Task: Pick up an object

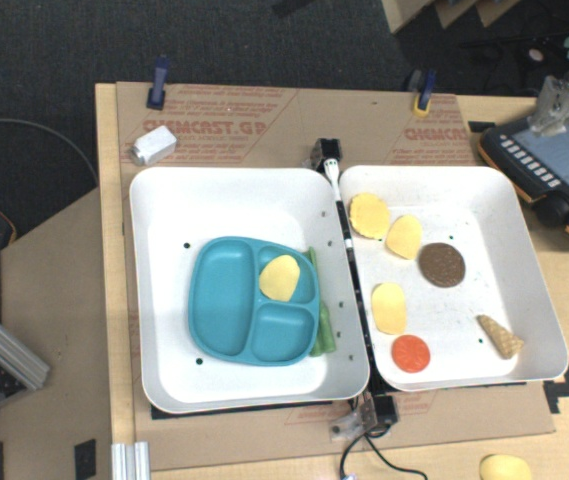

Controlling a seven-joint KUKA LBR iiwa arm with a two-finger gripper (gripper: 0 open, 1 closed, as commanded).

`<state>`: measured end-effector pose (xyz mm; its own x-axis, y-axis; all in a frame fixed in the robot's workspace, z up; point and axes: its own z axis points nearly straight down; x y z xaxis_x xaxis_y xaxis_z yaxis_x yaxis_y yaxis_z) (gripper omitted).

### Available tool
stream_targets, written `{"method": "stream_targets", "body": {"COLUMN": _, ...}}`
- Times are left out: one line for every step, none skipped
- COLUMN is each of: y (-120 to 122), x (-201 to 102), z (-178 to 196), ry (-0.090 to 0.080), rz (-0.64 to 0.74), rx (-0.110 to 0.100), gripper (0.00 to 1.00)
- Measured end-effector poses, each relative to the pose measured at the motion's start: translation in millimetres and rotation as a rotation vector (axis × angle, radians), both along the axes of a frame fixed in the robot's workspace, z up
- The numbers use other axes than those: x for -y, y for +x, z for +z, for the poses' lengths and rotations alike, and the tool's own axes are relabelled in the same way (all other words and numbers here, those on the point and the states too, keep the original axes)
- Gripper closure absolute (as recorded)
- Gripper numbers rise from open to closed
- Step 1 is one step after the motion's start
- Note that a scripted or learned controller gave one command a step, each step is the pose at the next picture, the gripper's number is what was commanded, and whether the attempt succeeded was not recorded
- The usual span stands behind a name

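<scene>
Open floor along right bin [524,228] rim, seemingly.

Open access from above, blue tray [226,308] filling left bin [164,228], right bin [494,208] items spaced apart

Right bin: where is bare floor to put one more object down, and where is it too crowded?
In the right bin, bare floor lies along the far right side, between the brown disc and the right wall, and along the top edge right of the yellow pieces. The left half is crowded: yellow pieces, another yellow piece and the red disc. The cone takes the lower right corner.
</scene>
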<state>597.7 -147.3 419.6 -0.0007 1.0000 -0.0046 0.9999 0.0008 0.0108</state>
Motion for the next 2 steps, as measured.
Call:
{"method": "stream_targets", "body": {"y": 1, "x": 0, "z": 11, "ry": -0.002, "rz": 0.001, "rx": 0.005, "gripper": 1.0}}
{"method": "stream_targets", "body": {"y": 1, "x": 0, "z": 22, "ry": -0.004, "rz": 0.001, "rx": 0.009, "gripper": 1.0}}
